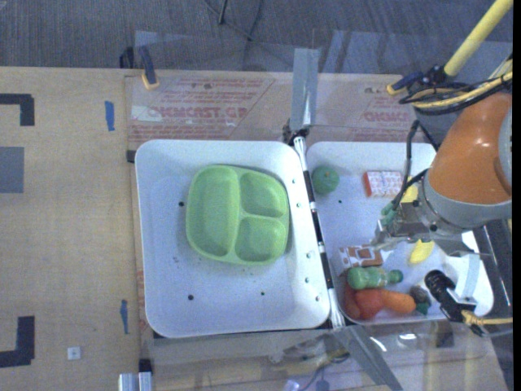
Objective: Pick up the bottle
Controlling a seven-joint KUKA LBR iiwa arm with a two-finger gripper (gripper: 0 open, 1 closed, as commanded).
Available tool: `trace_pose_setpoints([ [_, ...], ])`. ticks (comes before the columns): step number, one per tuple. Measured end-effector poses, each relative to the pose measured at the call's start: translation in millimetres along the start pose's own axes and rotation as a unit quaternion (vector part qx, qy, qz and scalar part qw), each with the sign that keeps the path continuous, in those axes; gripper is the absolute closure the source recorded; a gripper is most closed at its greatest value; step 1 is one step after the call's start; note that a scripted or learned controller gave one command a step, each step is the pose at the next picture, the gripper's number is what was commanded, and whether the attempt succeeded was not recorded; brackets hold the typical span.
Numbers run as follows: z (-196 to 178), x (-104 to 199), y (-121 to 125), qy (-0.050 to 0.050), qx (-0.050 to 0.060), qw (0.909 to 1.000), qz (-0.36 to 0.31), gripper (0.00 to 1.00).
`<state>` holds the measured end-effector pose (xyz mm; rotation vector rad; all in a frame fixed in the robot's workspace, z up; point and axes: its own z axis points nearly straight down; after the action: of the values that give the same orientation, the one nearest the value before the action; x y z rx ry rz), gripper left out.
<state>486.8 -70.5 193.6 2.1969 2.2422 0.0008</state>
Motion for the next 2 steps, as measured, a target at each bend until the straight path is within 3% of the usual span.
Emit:
trace_pose_setpoints([
  [1, -144, -68, 52, 0.000, 0.001, 0.9989, 0.046, 1.00],
  [2, -221, -99, 121, 0.000, 0.000, 0.9985, 0.055, 1.00],
])
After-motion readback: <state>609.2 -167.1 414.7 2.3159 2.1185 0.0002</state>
